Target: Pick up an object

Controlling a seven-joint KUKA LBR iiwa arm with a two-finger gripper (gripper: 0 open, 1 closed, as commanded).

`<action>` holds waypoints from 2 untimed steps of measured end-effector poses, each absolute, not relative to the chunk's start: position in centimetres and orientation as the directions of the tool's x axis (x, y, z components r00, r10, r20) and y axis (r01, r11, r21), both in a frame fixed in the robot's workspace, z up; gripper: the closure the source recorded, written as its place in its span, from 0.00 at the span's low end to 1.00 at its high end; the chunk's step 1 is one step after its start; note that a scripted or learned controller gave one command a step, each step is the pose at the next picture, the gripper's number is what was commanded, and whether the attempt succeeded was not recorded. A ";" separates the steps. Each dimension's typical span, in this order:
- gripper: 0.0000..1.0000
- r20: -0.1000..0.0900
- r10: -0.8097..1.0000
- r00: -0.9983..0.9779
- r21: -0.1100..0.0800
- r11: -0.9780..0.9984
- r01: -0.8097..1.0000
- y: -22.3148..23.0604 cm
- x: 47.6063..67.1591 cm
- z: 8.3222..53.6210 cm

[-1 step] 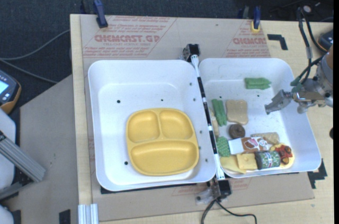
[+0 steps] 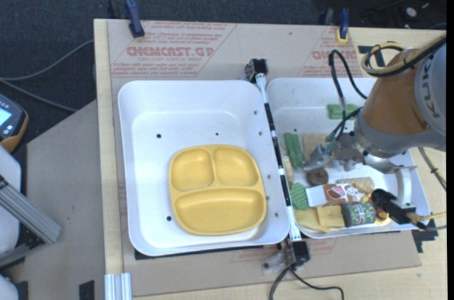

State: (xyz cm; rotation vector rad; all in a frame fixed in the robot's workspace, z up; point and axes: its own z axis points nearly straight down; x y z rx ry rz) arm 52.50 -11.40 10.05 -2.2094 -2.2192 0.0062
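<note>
Arm (image 2: 415, 89) comes in from the right, upper links grey, bent down over the bench. Orange band (image 2: 386, 103) sits broad above the wrist, facing the camera. Below it the grey wrist (image 2: 379, 139) tapers and tilts leftward and down. Gripper (image 2: 333, 158) hangs low at the arm's left end, dark metal parts bunched together. Finger spacing not readable from this angle; the gripper body hides it. A black cable (image 2: 340, 82) loops from the upper arm down along the wrist toward the gripper.
</note>
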 end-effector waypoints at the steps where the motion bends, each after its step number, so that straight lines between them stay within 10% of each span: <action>1: 0.00 0.002 1.000 0.000 -0.004 0.000 1.000 -9.2 48.8 8.3; 2: 0.00 -0.008 1.000 0.005 0.007 -0.005 1.000 -19.5 55.7 8.6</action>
